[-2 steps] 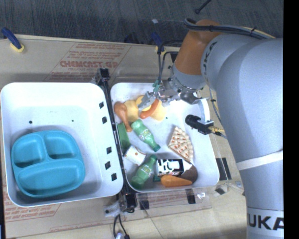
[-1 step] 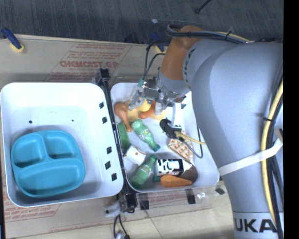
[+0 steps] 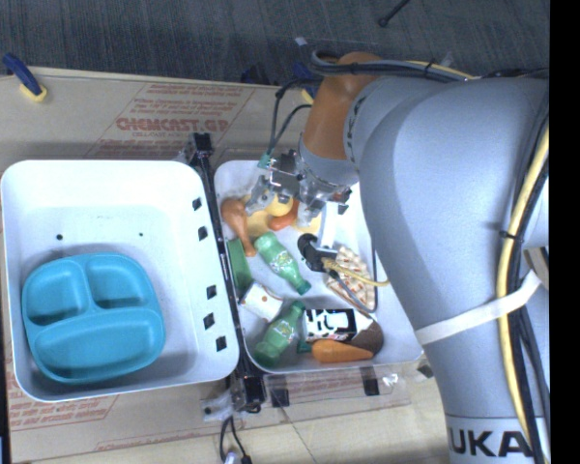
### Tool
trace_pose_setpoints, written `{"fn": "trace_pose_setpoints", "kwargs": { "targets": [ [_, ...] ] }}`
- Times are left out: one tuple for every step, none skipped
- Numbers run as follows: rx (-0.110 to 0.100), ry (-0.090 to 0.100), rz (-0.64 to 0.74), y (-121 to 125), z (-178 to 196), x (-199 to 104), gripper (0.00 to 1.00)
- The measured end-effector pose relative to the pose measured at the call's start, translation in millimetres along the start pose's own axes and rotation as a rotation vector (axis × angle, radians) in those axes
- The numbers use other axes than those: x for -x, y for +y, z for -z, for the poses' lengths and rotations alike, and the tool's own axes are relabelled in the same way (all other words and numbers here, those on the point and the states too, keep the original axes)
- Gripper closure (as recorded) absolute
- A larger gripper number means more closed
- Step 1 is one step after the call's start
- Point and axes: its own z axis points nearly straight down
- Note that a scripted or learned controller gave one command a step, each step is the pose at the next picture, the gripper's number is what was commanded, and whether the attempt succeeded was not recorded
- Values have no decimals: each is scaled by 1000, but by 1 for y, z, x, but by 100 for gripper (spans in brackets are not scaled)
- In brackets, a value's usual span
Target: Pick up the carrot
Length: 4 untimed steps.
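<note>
Right bin (image 3: 391, 356): gripper (image 3: 282, 193) hides clutter; carrot (image 3: 342, 352) half-buried.

Carrot (image 3: 342, 352): orange, tapered, smooth, lying flat on its side at the near edge of the right bin (image 3: 391, 356), long axis running left-right, roughly parallel to the bin's near wall. Thicker end seems to point left, narrower end right toward the near-right corner. It sits just beside a green bottle (image 3: 281, 333) on its left, and touches or nearly touches a black-and-white packet (image 3: 329, 322) and a dark brown item (image 3: 369, 335) on its far side. Fully visible, nothing on top of it.
</note>
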Motion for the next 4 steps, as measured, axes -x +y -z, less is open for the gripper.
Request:
{"fn": "trace_pose_setpoints", "kwargs": {
  "targets": [
    [-15, 4, 9, -2, 9, -3, 100],
    [-14, 1, 10, -2, 9, -1, 0],
    [-6, 8, -189, 2, -1, -4, 0],
    [-2, 16, -387, -18, 104, -80, 0]
  ]
}}
